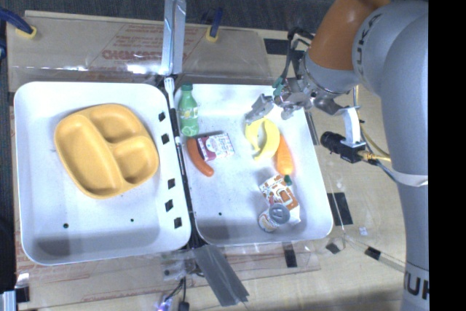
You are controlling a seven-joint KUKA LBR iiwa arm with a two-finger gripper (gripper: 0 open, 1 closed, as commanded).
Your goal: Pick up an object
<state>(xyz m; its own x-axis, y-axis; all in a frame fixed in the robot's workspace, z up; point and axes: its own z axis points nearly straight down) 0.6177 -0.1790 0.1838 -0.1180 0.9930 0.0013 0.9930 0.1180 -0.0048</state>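
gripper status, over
Gripper over right bin, above banana, nothing seen held. Carrot touches banana; bottle, sausage, carton apart. Nothing in the way.

Arm (393, 84) (right side) cut off

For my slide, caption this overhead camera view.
Robot hand hovers by a banana in the right bin.
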